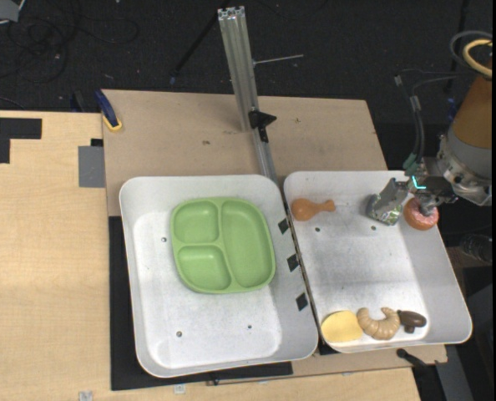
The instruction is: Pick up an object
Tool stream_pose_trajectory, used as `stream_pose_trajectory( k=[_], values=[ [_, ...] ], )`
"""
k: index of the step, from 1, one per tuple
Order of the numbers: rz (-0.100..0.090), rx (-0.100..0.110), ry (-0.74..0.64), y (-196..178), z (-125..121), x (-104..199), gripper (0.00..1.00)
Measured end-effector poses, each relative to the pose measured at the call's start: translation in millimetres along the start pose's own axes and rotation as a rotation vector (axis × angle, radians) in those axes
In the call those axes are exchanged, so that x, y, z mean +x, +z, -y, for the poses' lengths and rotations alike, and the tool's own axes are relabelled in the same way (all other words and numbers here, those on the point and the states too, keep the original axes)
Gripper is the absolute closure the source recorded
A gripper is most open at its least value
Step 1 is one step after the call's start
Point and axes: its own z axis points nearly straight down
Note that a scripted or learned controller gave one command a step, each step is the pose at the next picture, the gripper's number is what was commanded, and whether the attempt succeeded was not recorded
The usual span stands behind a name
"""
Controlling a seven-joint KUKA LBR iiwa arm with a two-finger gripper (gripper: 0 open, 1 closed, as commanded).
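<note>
My gripper (387, 210) hangs over the far right corner of the right bin (373, 266), low above its floor. A round red-orange object (422, 216) lies just to the right of it, against the bin's right wall. An orange pear-shaped object (311, 209) rests at the bin's far left, well apart from the gripper. In the near corner a flat yellow piece (341, 327), a curled tan piece (379, 323) and a small dark brown piece (412, 319) lie in a row. I see nothing held in the gripper.
A green divided plate (223, 245) sits in the left bin (189, 332). A metal post (241, 82) rises behind the bins' shared edge. The grey arm with its orange band (473, 115) comes in from the right.
</note>
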Motion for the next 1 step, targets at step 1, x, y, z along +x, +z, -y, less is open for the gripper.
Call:
stream_pose_trajectory(
  k=[1],
  values=[
    [0.0, -0.002, 0.0, -0.7, -0.4, 0.0, 0.0]
  ],
)
